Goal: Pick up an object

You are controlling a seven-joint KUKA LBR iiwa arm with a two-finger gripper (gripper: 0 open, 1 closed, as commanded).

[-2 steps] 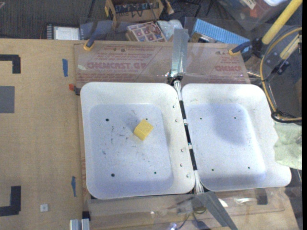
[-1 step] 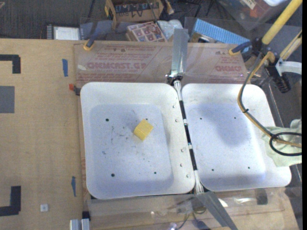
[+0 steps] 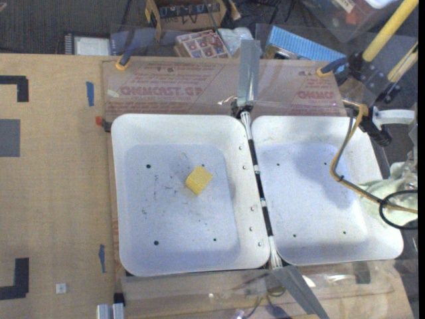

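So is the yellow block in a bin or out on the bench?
In. The yellow block lies flat on the floor of the left bin, near its middle, untouched.

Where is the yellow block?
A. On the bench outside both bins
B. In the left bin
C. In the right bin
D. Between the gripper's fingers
B: the yellow block lies on the floor of the left bin, near its middle, with nothing touching it.

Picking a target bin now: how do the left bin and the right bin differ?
The left bin has a yellow block lying near its middle; the right bin shows none. A yellow cable hangs over the right bin, not over the left bin. Both are shallow, white, scuffed, and sit side by side.
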